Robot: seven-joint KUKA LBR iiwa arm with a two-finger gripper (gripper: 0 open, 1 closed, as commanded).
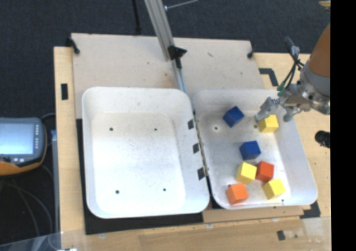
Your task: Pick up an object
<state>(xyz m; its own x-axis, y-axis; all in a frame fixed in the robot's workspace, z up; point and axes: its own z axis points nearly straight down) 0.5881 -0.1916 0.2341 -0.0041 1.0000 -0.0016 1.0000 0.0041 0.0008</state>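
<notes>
Down at the near edge of the right bin (300, 149), an orange cube (237, 193) sits closest to the front rim, with a yellow cube (273, 188) just to its right, almost against the bin's sloping wall. Right behind them, a second yellow cube (246, 172) and a red cube (265, 170) stand side by side and look to be touching. Step back again and there's a blue cube (250, 149), alone in the middle of the bin. Farther still, another blue cube (233, 116) lies tilted towards the bin's left half, well apart from the cluster at the front. Level with it on the right is a third yellow cube (268, 123), and here's the action: the gripper (273, 112) is right over that cube, reaching in from the right edge, one grey finger showing on the cube's left side and another on its right. Whether those fingers are actually pressing the block or merely straddling it can't be told from this angle, and whether the cube is resting on the bin floor or raised is equally unclear. The left bin (139, 149) sits alongside, touching the right one along the middle. Behind both bins, a slanted aluminium rail (157, 13) rises from the wooden bench (128, 60).
</notes>
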